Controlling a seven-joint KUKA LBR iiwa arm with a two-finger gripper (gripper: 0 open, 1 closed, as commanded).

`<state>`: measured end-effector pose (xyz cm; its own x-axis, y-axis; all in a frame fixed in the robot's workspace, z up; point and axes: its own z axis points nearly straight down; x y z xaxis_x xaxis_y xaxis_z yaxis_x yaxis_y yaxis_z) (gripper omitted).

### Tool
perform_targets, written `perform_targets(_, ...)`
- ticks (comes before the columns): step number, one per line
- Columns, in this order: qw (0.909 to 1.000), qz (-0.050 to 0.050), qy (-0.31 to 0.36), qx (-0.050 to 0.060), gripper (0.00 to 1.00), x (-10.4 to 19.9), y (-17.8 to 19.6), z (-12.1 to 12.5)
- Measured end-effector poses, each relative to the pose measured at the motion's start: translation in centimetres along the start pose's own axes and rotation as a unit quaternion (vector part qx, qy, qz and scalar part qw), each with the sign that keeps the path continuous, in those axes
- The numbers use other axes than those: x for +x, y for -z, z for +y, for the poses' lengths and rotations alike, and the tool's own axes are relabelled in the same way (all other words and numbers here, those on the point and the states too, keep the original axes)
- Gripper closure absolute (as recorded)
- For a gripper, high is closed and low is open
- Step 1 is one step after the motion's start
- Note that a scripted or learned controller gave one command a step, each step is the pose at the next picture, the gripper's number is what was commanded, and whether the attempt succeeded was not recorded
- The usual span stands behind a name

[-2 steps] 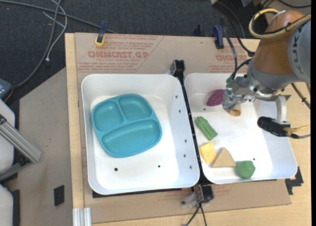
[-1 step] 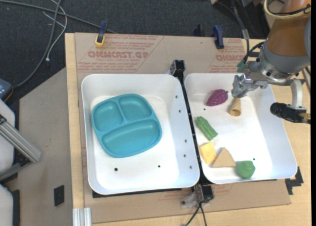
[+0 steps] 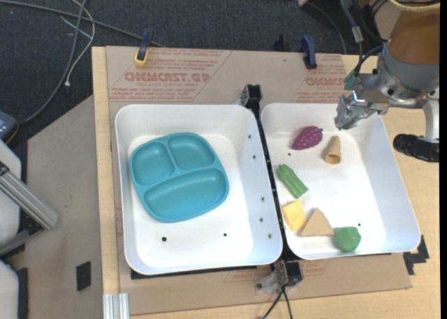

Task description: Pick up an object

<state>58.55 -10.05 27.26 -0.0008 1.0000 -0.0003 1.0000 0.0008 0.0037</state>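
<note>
The two-finger gripper (image 3: pixel 347 116) hovers, slightly parted and empty, over the right white bin's (image 3: pixel 399 192) far edge; the tan cone (image 3: pixel 332 150) nearby may roll aside if nudged

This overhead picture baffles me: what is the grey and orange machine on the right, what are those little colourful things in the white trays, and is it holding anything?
That machine is a robot arm; its two-finger gripper hangs over the far edge of the right bin. One fixed camera looks down at a slant on the bench. The right bin holds toy food: purple grapes, an ice-cream cone, a green pickle, a yellow cheese block, a tan wedge and a round green piece. The left bin holds a blue divided plate. I see nothing between the fingers.
</note>
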Motion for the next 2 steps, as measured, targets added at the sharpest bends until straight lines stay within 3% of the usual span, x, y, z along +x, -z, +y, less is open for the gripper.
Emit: perform_targets(2, 1.0000, 0.001, 0.002, 0.002, 1.00, 12.2, -1.2, 2.4)
